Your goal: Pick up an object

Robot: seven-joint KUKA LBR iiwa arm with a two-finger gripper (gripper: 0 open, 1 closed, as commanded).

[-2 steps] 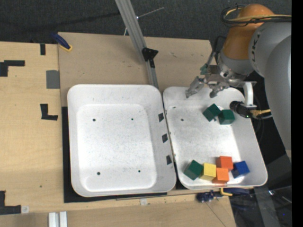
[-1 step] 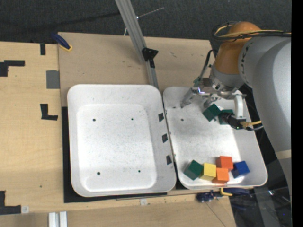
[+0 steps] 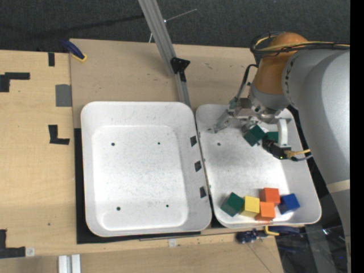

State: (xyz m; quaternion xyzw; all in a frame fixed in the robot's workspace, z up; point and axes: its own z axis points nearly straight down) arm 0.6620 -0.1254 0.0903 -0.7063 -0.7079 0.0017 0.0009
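Note:
My gripper [image 3: 248,131] hangs over the far part of the right bin [image 3: 244,169], below the orange band of the arm. Its fingers [image 3: 223,123] stand spread wide apart, so it is open. A dark green block [image 3: 254,135] sits tilted under the wrist, between the spread fingers, and neither finger visibly touches it. Whether the block rests on the bin floor I cannot tell. At the near edge of the same bin lies a cluster of blocks: green [image 3: 232,203], yellow [image 3: 251,205], two orange [image 3: 268,202] and blue [image 3: 289,202].
The left bin [image 3: 136,166] lies beside the right one, with a raised rim between them. A slanted metal pole [image 3: 162,33] runs down to the bins' far edge. The bulky grey arm [image 3: 324,112] covers the right side.

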